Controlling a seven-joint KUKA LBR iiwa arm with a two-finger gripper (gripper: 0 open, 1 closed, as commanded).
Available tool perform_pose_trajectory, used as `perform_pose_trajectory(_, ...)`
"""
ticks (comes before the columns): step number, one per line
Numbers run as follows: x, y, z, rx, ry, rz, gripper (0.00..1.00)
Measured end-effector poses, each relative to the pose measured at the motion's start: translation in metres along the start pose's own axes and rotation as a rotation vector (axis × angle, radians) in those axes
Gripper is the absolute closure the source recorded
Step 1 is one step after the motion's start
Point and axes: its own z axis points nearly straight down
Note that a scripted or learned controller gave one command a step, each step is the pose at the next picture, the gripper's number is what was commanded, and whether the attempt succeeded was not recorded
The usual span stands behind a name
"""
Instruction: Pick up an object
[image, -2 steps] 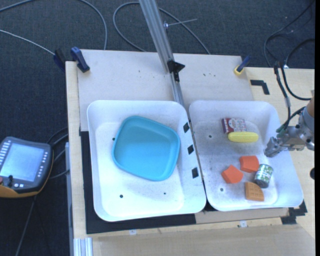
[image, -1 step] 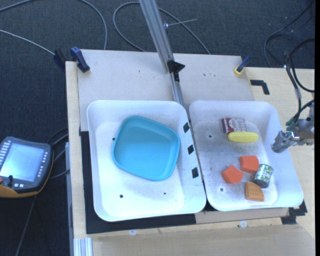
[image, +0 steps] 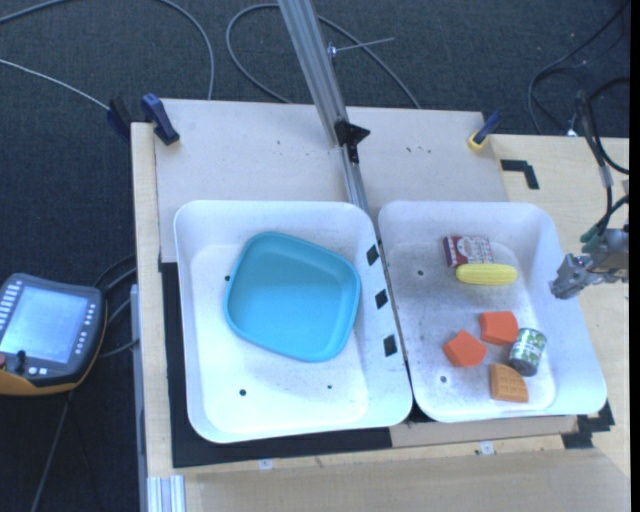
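The right bin (image: 560, 240) holds several small objects. A red and white packet (image: 466, 248) lies at the back with a yellow corn cob (image: 487, 273) just in front of it. Nearer the front are two orange-red blocks (image: 498, 326) (image: 464, 349), a small green-labelled can (image: 527, 351) and a tan waffle-like piece (image: 508, 384). My gripper (image: 570, 277) shows as a small grey part over the bin's right rim, to the right of the corn cob and clear of every object. Nothing is visible in it.
The left bin (image: 200, 300) holds a blue square plate (image: 293, 295). A slanted metal post (image: 318, 70) rises behind the seam between the bins. A handheld control pendant (image: 45, 330) lies off the bench at the left. Cables (image: 605, 150) hang at the right edge.
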Motion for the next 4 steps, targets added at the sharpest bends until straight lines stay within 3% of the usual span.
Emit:
perform_pose_trajectory(2,0.117,-0.007,-0.002,0.002,0.002,-0.004,1.00)
perform_pose_trajectory(4,0.236,0.003,0.004,0.003,0.002,-0.004,1.00)
